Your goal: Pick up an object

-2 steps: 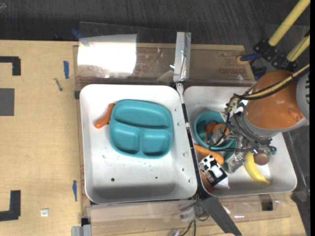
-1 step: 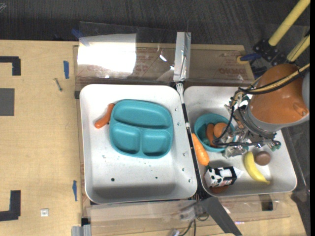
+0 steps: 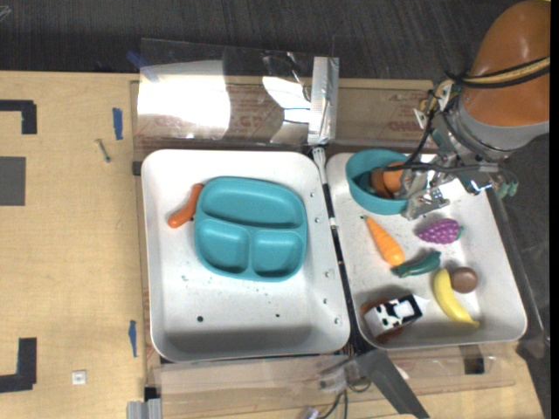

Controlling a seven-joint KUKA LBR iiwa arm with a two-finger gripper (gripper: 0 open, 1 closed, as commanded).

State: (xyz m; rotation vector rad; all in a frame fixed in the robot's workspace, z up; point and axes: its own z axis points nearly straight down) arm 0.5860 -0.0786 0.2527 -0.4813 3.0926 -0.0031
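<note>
My gripper [image 3: 422,201] hangs low over the back of the right bin [image 3: 501,260], at the right rim of a teal bowl [image 3: 365,186]. An orange-brown item [image 3: 387,180] lies inside that bowl, just left of the gripper. Purple grapes [image 3: 438,230] sit right below the gripper. Further forward lie an orange carrot [image 3: 384,240], a green pod [image 3: 417,264], a yellow banana [image 3: 452,300], a brown ball [image 3: 464,278] and a black-and-white cow toy [image 3: 393,312]. Nothing is visibly held.
The left bin [image 3: 166,321] holds a teal divided plate [image 3: 249,227] with an orange sausage-shaped toy [image 3: 184,208] at its left edge. A shiny plastic sheet [image 3: 227,103] lies behind the bins. The arm's orange band [image 3: 515,42] looms at the upper right.
</note>
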